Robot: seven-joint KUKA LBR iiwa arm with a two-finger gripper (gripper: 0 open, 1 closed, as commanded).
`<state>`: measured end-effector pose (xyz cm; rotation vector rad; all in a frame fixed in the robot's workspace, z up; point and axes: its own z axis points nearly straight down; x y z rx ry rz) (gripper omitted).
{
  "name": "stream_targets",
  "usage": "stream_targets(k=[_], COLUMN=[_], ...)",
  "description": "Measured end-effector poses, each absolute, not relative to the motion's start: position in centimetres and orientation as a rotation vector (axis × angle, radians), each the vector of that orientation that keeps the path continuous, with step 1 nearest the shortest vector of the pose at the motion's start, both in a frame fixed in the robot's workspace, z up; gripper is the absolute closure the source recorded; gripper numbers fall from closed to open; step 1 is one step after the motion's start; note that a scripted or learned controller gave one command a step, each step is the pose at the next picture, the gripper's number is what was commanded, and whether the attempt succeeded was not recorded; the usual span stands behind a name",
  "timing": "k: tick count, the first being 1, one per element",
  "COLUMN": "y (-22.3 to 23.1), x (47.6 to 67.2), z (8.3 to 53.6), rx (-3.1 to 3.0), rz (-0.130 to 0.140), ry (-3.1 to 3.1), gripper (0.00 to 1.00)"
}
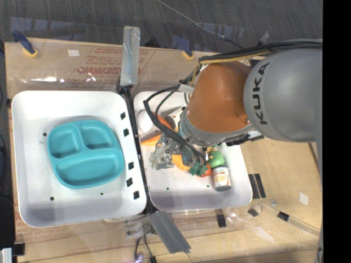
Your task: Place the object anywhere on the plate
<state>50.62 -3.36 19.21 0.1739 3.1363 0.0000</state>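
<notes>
A teal plate (85,152) with three compartments lies in the left bin (33,201). My gripper (173,156) hangs low in the right bin (186,201), under the orange band of the arm, over a cluster of small items. Beside it lie a green and orange toy vegetable (211,163), a small white bottle with an orange label (221,178) and an orange piece (152,139) at its left. Nothing shows clearly between the fingers.
A black divider with clips (131,147) runs between the two bins. The arm's grey body (285,92) and cables cover the right bin's back and right side. Cardboard and tape surround the bins.
</notes>
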Motion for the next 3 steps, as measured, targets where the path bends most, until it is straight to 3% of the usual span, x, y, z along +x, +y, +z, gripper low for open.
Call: stream_targets(k=[1, 2, 3], y=[-0.3, 3.3, 13.6], x=[48.5, 57.4, 56.7], z=[19.5, 30.6, 27.4], rx=[0.599, 0.394, 0.637], rz=[0.0, 0.002, -0.001], ry=[3.087, 3.107, 3.079], gripper=[1.0, 1.0, 1.0])
